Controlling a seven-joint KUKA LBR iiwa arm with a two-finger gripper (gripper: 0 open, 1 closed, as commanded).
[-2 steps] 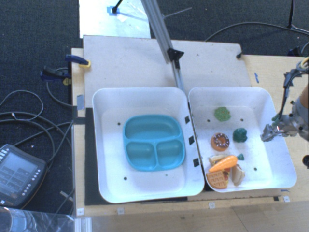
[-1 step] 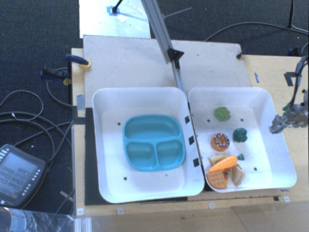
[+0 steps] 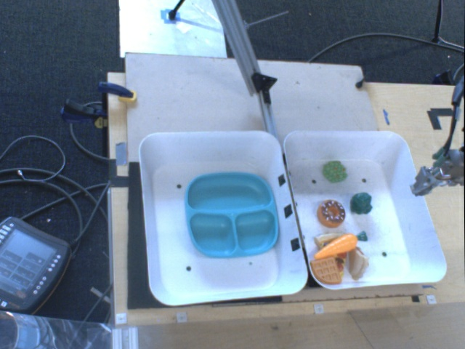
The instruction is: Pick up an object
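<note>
Now we count two bins (image 3: 218, 147): left one plate (image 3: 232, 214), right about seven toys (image 3: 336, 227). Pincer (image 3: 429, 180) at right rim; grip we cannot tell.

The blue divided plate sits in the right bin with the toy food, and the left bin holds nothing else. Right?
Not quite. The camera view shows the blue divided plate alone in the left bin; the toy food, including the donut, lies in the right bin.
</note>
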